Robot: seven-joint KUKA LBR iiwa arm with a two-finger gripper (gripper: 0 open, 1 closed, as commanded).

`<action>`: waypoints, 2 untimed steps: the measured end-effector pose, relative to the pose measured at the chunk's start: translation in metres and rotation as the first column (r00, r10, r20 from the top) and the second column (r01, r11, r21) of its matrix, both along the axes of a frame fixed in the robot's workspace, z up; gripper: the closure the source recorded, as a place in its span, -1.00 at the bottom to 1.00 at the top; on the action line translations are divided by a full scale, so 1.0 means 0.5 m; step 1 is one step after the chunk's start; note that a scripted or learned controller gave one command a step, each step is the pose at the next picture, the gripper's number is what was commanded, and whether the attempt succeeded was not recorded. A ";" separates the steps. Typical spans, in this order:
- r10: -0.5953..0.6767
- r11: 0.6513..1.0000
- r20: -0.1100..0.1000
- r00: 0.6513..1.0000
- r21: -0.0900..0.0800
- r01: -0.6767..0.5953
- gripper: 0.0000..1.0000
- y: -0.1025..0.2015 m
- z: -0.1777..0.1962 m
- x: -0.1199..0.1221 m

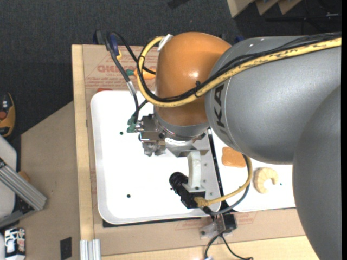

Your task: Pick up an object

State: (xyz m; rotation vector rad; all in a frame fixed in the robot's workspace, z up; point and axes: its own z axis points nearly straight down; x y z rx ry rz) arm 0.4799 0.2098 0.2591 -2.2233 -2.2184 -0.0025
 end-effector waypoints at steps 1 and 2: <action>0.000 1.000 0.000 1.000 0.001 0.000 1.00 0.001 0.020 0.000; 0.002 1.000 0.004 1.000 0.000 -0.002 1.00 -0.026 0.128 -0.001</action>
